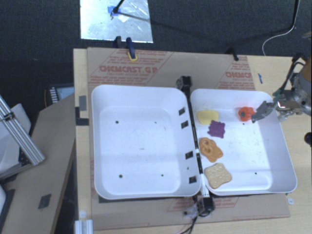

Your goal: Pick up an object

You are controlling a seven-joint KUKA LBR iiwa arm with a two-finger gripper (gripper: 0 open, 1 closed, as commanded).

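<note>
The right bin point(278, 150) holds several small items. A red-orange round piece point(245, 113) lies near its far right side. A yellow piece point(208, 116) and a purple piece point(217, 128) lie toward the left wall. An orange pretzel-like piece point(210, 149) and a tan toast slice point(217, 175) lie nearer the front. My gripper point(258, 114) reaches in from the right edge, low over the bin. Its tip is just right of the red-orange piece, touching it or nearly so. I cannot see anything held.
The left bin point(102, 130) stands beside the right one, with a black divider strip point(191, 130) and clips between them. Both rest on a cardboard sheet point(146, 65). A blue-and-yellow clamp point(130, 50) sits at the sheet's far edge.
</note>
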